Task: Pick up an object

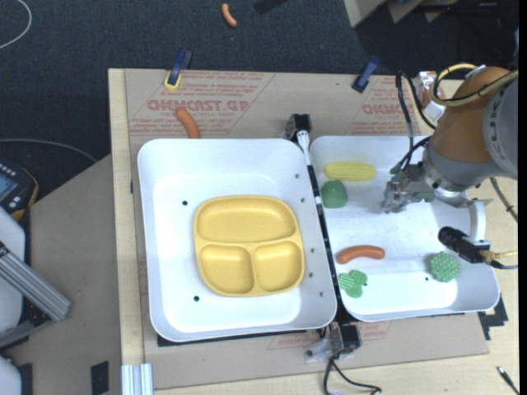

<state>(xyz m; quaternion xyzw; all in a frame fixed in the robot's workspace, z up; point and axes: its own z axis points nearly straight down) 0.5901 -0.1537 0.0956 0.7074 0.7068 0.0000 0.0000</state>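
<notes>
Pincer (398, 197) low over the right white shallow plastic bin (473, 295), hanging off the grey arm with the orange band (461, 130) that reaches in from the right. Whether the fingers are apart or together cannot be told from this angle, and nothing is seen between them.

Around it, the pickings are spread out. A yellow corn cob toy (350, 171) lies near the bin's far wall, and a round dark green toy (333, 193) sits just beside it, close to the left wall. Both lie to the left of the pincer, apart from it. Nearer the camera, an orange sausage-shaped toy (361, 253) lies on the bin floor, with a green leafy toy (353, 282) just in front of it. Off toward the near right corner rests a green knobbly ball (444, 267).

The left white shallow plastic bin (165, 220) carries a yellow three-compartment plastic tray (247, 244), sitting flat in the middle.

Out on the cardboard-covered table (247, 97), another orange sausage toy (188, 123) lies just beyond the left bin, and a blue and yellow clamp (176, 71) grips the table's far edge.
</notes>
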